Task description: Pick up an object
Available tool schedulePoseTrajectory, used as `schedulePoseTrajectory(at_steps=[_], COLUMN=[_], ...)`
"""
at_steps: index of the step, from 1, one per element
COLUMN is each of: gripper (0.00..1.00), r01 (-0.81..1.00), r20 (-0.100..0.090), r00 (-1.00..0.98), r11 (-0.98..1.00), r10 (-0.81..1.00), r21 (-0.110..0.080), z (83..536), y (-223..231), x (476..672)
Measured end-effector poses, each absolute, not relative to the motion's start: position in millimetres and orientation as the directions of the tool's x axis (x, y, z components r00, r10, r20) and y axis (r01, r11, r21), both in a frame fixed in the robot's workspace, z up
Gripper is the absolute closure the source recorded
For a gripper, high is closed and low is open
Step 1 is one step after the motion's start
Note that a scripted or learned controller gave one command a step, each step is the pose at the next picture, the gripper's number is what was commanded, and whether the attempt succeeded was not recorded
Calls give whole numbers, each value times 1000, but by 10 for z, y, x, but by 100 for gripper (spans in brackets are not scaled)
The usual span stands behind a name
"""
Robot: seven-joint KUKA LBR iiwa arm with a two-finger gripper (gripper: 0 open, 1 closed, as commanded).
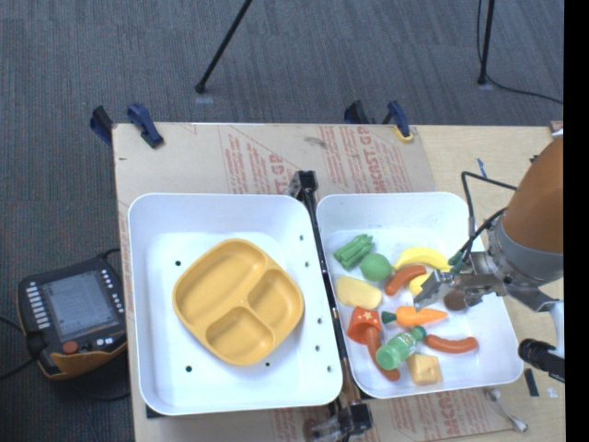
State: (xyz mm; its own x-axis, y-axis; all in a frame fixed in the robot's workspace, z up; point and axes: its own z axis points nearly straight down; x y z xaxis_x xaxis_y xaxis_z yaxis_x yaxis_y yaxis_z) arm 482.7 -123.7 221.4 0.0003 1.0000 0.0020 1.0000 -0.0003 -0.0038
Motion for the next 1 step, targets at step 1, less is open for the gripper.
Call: schedulePoseTrajectory(at_steps=[1], gripper=[0], r01=[999], r20=[2], r00=[-41], r11=[41], r10=[999], r21=[-4], z=[1084], y=[-1451], x=[5511])
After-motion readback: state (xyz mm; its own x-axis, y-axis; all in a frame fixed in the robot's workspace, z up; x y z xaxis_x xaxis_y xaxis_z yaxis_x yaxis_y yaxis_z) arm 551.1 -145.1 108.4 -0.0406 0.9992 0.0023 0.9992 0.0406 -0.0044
